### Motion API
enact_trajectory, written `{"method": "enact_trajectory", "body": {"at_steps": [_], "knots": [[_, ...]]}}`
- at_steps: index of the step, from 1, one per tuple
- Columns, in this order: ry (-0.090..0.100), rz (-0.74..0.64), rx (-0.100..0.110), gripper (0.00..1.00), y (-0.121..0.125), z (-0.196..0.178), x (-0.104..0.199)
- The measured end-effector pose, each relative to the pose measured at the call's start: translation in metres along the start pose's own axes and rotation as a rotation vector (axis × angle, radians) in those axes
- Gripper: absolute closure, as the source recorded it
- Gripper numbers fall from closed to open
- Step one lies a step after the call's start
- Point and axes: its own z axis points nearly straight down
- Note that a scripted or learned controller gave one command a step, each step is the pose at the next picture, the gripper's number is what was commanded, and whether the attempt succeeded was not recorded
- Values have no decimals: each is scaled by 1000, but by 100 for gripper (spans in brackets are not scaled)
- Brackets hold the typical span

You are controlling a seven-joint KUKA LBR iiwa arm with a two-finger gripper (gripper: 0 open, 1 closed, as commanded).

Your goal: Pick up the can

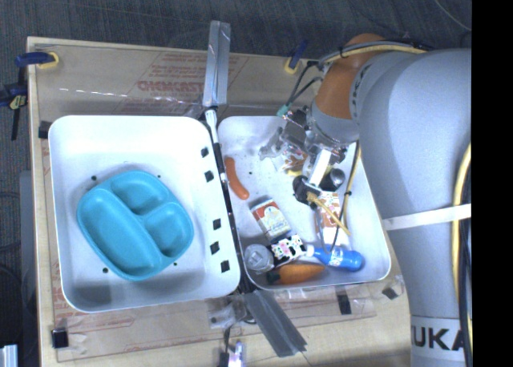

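Standing upright at the right bin's [377, 233] near edge, the can [257, 259] looks light, stiff, slippery; grip its sides, though I cannot tell the gripper's [309, 167] state.

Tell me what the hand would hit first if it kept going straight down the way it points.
Probably the floor of the right bin near its far end. The hand hangs there, well away from the can at the near end. Depth is unclear from this slant.

White left bin [64, 197]: turquoise divided plate [135, 223]. White right bin [373, 229]: orange sausage [236, 179] at its left wall; silver-topped can [257, 258], black-and-white patterned toy [287, 248], orange carrot [298, 272] and blue bottle [341, 259] along its near edge; red-and-white carton [269, 217] mid-bin
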Motion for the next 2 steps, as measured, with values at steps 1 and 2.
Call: {"method": "enact_trajectory", "body": {"at_steps": [1, 2], "knots": [[0, -4, 3, 100, 0, -10, 0], [0, -4, 3, 0, 0, -10, 1]]}}
